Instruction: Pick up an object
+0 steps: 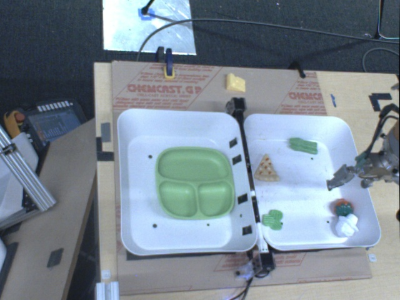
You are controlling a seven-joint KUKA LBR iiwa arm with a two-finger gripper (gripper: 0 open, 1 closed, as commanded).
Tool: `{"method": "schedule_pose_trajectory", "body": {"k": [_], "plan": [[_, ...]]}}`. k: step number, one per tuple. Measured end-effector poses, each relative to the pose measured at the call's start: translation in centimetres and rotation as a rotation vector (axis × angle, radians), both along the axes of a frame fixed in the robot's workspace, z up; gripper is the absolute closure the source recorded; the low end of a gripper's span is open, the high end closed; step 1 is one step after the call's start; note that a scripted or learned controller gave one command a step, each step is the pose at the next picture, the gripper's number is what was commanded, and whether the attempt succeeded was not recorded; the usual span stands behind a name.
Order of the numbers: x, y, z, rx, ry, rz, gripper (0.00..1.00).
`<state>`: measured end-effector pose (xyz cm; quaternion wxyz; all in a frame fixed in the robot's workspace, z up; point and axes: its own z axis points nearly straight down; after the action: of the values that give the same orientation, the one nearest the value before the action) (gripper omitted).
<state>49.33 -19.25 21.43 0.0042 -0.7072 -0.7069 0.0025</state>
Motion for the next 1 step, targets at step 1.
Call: {"method": "schedule_pose_trajectory", "body": {"k": [1], "plan": [[0.28, 0.05, 0.54, -0.003, -0.011, 0.004, 0.00]]}}
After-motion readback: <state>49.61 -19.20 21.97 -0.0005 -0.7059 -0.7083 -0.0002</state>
